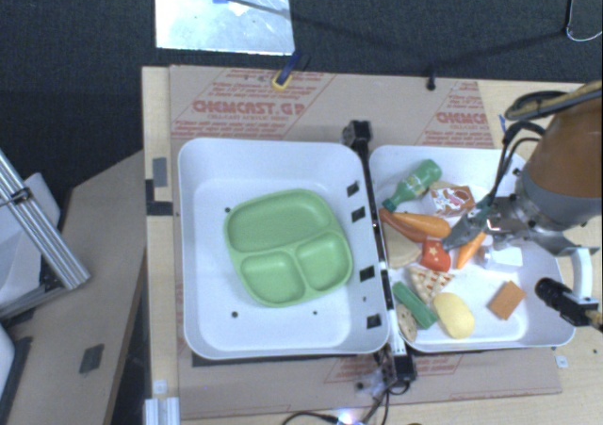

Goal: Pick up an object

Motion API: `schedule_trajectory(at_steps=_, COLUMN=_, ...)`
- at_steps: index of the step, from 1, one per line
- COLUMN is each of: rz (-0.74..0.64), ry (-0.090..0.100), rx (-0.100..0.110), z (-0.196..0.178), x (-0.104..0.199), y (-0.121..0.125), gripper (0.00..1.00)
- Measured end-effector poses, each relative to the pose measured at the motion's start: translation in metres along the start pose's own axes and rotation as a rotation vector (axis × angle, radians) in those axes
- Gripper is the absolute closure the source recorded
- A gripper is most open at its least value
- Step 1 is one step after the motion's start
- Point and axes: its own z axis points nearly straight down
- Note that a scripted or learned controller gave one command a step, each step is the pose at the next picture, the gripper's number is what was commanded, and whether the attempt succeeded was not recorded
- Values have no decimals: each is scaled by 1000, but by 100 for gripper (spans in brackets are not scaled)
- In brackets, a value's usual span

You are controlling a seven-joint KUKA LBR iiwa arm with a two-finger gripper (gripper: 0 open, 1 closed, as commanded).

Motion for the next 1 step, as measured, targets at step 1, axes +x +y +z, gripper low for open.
schedule_trajectory(at_steps=1, rz=0, ry=0, rx=1, z=50, x=2, y=10, gripper=0)
